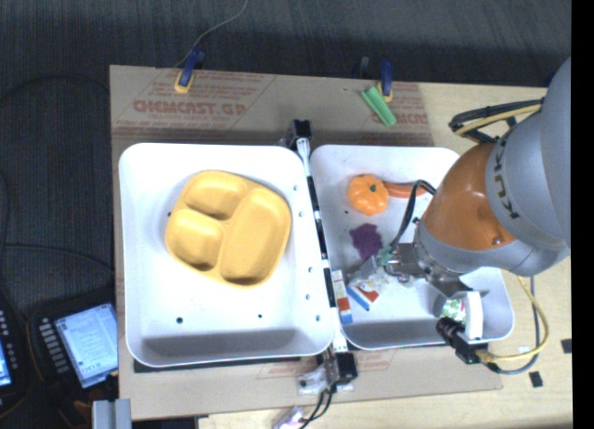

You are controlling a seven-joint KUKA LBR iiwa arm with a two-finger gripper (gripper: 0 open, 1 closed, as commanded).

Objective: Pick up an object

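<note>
Camera view: jaws (394, 265) hang lower right in the right bin (483, 325), seemingly just right of the purple object (365, 238); their opening I cannot tell

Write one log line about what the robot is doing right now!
arm: over right bin | gripper: low beside purple toy | orange pumpkin toy: untouched | yellow tray: left bin

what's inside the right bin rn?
Right bin holds an orange pumpkin-like toy, a purple piece and a small red-white-blue item. The arm covers the bin's right half, so anything beneath it is hidden.
</note>
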